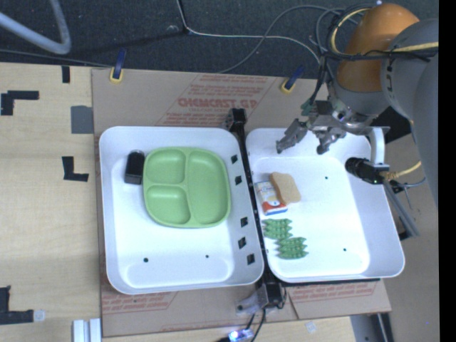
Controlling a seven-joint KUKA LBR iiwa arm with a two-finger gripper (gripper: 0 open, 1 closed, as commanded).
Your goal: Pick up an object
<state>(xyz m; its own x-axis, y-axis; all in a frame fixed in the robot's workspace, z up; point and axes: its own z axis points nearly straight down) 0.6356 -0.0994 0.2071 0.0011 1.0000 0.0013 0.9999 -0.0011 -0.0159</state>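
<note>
My gripper (308,140) hangs over the back edge of the right bin (356,212), open, with nothing between its two dark fingers. In front of it and to the left, near the bin's left wall, lie a tan bread slice (286,187) and a small red and white carton (268,197), touching each other. Two green pea pods (278,227) (291,247) lie closer to the front. All of these rest on the bin floor, apart from the gripper.
The left bin (121,255) holds a green divided plate (187,187) and a small black block (134,167) beside the plate's left rim. A black divider with clips (245,191) runs between the bins. Cables trail behind the bench.
</note>
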